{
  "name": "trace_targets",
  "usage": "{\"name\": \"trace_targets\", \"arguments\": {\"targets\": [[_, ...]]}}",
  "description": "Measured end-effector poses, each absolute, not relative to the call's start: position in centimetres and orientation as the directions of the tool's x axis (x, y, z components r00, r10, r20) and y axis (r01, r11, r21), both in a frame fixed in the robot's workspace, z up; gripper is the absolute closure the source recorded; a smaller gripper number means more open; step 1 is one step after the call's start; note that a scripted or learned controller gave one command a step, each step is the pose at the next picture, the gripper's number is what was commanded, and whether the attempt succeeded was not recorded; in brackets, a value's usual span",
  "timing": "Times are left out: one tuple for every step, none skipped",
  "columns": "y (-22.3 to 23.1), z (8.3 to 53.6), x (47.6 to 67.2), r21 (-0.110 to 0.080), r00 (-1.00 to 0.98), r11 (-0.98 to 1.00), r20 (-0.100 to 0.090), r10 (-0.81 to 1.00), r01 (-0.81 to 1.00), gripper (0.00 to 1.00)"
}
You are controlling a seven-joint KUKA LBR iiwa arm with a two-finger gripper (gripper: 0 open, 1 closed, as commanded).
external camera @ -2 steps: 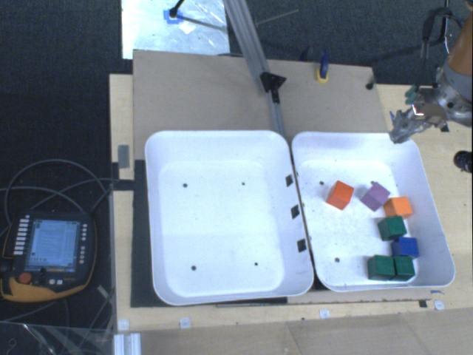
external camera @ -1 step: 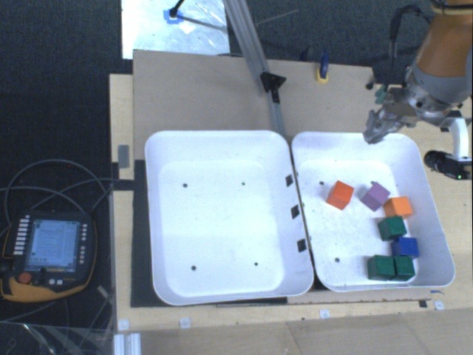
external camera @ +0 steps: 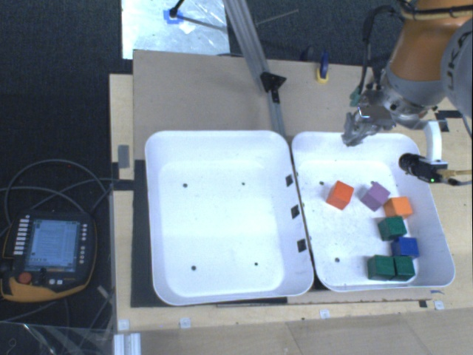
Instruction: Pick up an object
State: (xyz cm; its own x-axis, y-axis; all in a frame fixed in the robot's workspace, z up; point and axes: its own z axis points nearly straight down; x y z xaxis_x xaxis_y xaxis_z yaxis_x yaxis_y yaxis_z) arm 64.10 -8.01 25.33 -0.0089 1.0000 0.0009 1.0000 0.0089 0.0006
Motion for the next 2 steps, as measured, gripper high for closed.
{"name": "trace_targets", "arguments": {"targets": [[-2.6,26.0,63.3,0.002,-0.011,0.011,0.003,1.000,1.000,1.00],[3.0,26.3,62.5,0.002,-0.011,0.011,0.003,1.000,1.000,1.00]]}}
